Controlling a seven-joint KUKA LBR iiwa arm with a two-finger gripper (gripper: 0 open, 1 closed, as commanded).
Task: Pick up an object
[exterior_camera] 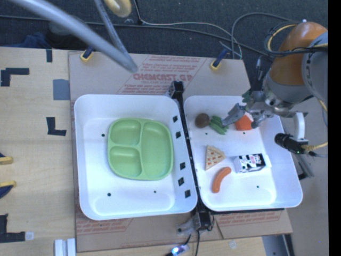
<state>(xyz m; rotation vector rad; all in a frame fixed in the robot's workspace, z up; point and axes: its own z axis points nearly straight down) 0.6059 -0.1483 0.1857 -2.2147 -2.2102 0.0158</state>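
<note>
From the overhead camera we note red printing on the brown cardboard sheet (160,71) under the bins; it runs upside down and we cannot read it with confidence. The small black-and-white patterned carton (250,162) in the right bin carries markings too fine to read.

The grey arm with the orange band (295,52) enters from the right. Its end effector (244,116) sits low over the far part of the right white bin (285,193), directly at a small orange-red rounded object (244,124). One grey finger (233,114) slants down to the left of that object; we cannot tell how wide the end effector stands, nor whether the object lies between its fingers.

Contents of the right bin: a brown round ball (202,120) near the far left corner, a green leafy piece (217,125) just beside it, the orange-red object next along, a tan triangular wedge (213,156) pointing away from the camera, the carton, and an orange sausage-shaped piece (221,179) whose long axis runs diagonally, near left to far right.

The left white bin (90,196) holds a light green compartment plate (140,148), its three compartments bare.
</note>
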